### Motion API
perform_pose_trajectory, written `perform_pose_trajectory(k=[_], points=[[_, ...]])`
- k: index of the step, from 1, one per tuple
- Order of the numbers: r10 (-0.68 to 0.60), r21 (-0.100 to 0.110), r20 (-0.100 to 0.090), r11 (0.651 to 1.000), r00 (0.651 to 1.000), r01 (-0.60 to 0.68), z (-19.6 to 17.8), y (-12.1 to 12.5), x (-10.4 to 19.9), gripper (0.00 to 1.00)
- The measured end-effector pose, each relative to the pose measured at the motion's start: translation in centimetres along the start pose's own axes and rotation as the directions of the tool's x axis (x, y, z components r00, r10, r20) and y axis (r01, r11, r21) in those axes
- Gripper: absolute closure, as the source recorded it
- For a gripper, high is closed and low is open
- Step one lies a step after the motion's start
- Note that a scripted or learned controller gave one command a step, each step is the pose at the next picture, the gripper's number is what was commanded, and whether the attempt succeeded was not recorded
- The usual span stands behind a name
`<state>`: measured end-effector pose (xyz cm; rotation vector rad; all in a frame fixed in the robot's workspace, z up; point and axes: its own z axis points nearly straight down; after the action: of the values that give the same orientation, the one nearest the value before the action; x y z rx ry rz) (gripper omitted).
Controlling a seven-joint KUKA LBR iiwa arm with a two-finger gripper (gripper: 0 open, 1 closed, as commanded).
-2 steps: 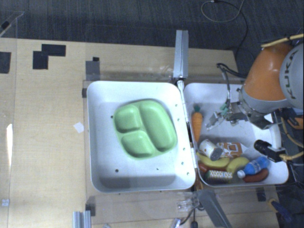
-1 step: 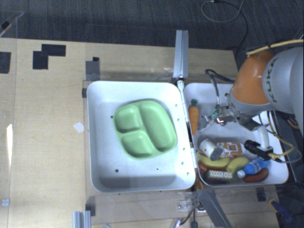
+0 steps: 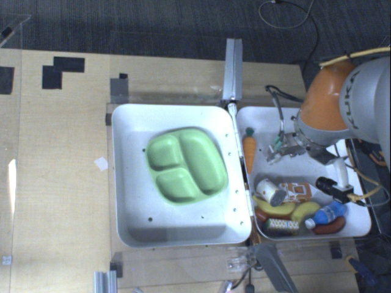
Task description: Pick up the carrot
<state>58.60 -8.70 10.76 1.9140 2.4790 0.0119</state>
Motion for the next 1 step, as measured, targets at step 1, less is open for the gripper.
perform_pose_trajectory(k=[1], points=[[0.056, 0.006, 0.001, 0.998, 0.998, -0.056, -8.3, -5.84, -3.96, 1.0]])
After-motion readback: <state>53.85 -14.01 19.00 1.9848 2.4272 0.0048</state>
